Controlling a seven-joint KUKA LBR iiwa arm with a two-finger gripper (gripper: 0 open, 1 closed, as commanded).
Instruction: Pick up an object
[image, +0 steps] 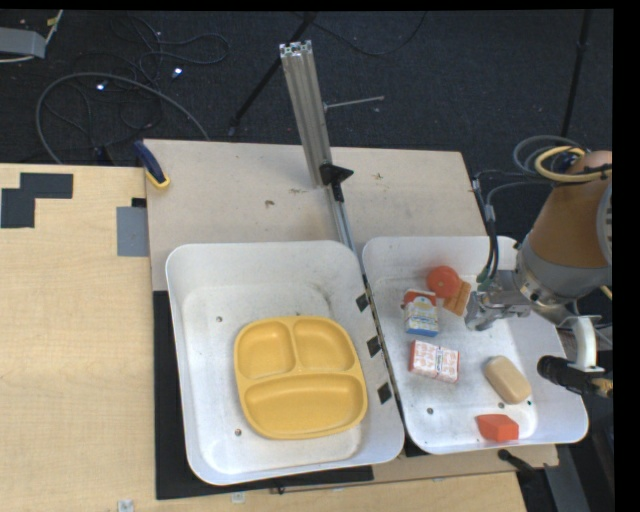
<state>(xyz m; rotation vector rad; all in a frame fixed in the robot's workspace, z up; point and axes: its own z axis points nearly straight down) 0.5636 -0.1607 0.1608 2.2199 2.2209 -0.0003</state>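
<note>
While the jaws hang low over the right bin, I cannot tell how they are set or whether anything is caught. Just beside them lie a red ball and an orange block; a carton sits near, then a pink box and a tan block. Farthest is the yellow tray. Best to centre over one piece, clear of its neighbours, before descending.
</note>
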